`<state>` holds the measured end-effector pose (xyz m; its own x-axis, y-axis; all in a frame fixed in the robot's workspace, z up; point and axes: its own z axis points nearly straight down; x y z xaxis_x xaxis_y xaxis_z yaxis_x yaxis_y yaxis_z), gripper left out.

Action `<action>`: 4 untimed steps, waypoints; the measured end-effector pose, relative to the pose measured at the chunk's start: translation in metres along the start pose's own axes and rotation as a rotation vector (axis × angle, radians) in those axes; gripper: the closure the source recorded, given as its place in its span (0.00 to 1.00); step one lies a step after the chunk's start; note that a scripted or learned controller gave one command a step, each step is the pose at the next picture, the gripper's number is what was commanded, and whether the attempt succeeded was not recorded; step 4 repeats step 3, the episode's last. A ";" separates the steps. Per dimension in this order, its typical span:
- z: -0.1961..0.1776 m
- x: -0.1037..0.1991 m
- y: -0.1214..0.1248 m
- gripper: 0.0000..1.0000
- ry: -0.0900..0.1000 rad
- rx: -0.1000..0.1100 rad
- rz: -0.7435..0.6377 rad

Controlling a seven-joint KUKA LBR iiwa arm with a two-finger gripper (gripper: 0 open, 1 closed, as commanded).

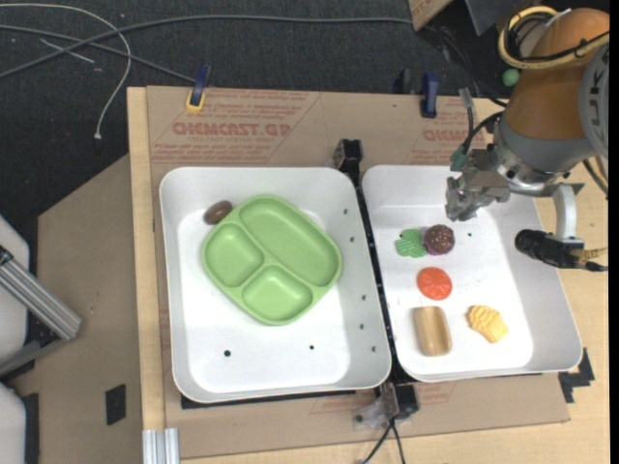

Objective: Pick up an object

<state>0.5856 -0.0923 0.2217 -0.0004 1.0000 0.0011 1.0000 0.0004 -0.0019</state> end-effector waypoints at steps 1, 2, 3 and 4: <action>0.008 0.053 -0.011 1.00 0.001 0.002 -0.003; 0.006 0.093 -0.013 1.00 0.001 0.001 -0.001; -0.004 0.144 -0.010 1.00 0.000 -0.003 -0.003; -0.004 0.144 -0.010 1.00 0.000 -0.003 -0.003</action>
